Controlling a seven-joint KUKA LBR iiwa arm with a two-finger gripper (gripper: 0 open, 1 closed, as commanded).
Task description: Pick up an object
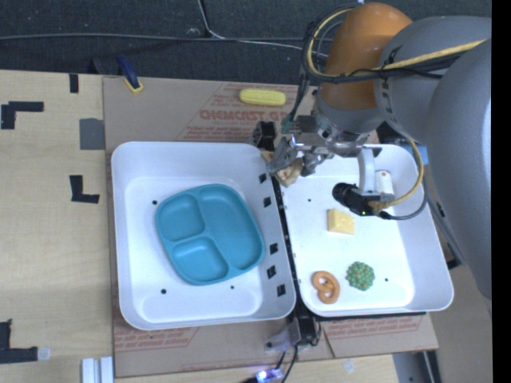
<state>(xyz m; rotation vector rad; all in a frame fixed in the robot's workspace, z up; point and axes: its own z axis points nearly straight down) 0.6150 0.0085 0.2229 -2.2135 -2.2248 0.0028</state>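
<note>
A: Which step is this? Start from the near edge of the counter (48, 214).

B: Nearest, in the right-hand white bin (403, 290) at its near side, sit a brown pretzel-shaped toy (325, 286) and, just beside it, a small green knobbly ball like a broccoli head (360, 275). A little farther in lies a pale yellow cheese-like block (341, 222). None of them is touched, so I judge the pick is not yet made; this looks like the approach stage.

A: And the left-hand white bin (132, 214)?

B: It holds one thing, a blue plastic plate with three compartments (209, 233), lying flat near the middle; the compartments look bare.

A: Where is the claw (289, 162)?

B: At the far end of the wall where the two bins meet, under the grey arm with the orange band (359, 46). Something tan and small appears at its tip, but the metalwork there is cluttered and I cannot tell how wide the claw stands, nor whether it has hold of anything.

A: What does the next move call for?

B: If nothing is gripped, my guess is it must travel toward the near side of the right bin, settle over one toy, descend and close. The cheese block is the closest candidate.

A: Anything beyond the bins?

B: A yellow banana-shaped toy (262, 96) lies on the brown cardboard sheet (184, 110) toward the far edge, well apart from the claw.
</note>
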